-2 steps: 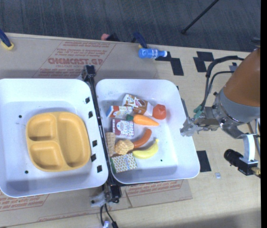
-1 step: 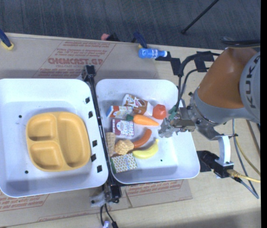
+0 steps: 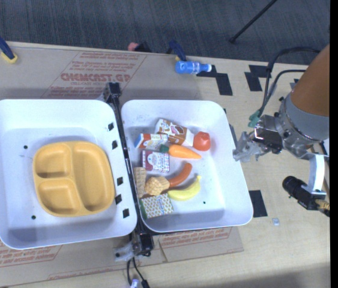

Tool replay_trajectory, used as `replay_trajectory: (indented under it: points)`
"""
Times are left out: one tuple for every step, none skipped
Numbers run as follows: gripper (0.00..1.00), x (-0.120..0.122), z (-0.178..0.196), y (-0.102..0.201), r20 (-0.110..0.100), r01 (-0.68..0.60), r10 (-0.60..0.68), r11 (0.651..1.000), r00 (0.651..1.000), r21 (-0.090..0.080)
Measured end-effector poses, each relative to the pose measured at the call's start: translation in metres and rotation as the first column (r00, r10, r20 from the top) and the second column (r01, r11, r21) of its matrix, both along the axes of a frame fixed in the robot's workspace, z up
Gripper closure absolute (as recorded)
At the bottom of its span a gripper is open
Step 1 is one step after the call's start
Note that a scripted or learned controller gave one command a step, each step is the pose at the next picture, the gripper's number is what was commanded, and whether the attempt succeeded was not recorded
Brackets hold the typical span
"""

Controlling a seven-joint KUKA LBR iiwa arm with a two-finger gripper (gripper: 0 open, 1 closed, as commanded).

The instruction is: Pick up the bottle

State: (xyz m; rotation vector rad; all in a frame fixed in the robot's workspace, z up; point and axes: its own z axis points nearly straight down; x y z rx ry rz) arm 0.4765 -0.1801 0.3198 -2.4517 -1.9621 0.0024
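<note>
A small white bottle with an orange-red label (image 3: 151, 141) lies on its side in the right bin (image 3: 232, 188), at the upper left of the pile of toy food. It touches a printed carton (image 3: 173, 131) and a red-and-white carton (image 3: 156, 161). My gripper (image 3: 244, 151) hangs outside that bin, just past its right rim, about a bin's half-width from the bottle. Nothing shows in its grasp.
Around the bottle lie a tomato (image 3: 202, 140), carrot (image 3: 184, 152), sausage (image 3: 179, 174), banana (image 3: 186, 190), cookie (image 3: 154, 186) and cracker (image 3: 156, 206). The left bin (image 3: 6, 221) holds a yellow divided plate (image 3: 72, 177). A blue object (image 3: 190, 68) lies behind the right bin.
</note>
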Motion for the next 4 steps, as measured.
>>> replay_trajectory:
  points:
    - [1.0, 0.0, -0.03, -0.01, -0.002, 0.032, -0.032, 1.0, 0.999, 0.001]
    - [1.0, -0.001, -0.109, 0.005, -0.003, -0.074, 0.074, 0.997, 0.997, 0.002]
    - [1.0, 0.0, -0.04, -0.026, 0.0, 0.095, -0.095, 0.996, 0.996, 0.001]
    - [1.0, -0.001, -0.114, 0.032, -0.003, -0.095, 0.095, 0.995, 0.995, 0.002]
